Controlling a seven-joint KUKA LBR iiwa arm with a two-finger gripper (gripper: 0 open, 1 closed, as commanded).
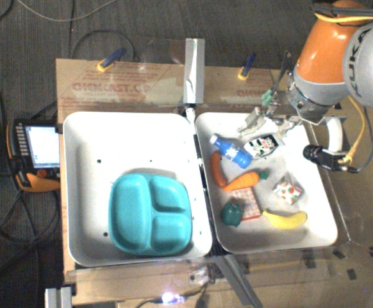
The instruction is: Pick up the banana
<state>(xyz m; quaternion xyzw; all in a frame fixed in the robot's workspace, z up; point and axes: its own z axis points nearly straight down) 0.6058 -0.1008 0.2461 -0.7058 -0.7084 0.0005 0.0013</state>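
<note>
A grey KUKA arm [359, 50] with a broad, rounded orange band [324, 40] above its wrist. Part of the dark KUKA lettering shows on the grey casing. Thin cables run beside the wrist. Below the band sits a pale metal two-finger gripper [262, 122] with slim fingers.

One fixed camera above the bench, looking down aslant, both bins [77, 172] in frame

Dark grey carpet floor [109, 18] w/ black cables [39, 5], wooden bench [129, 85], handheld screen unit [36, 153] at left
</note>
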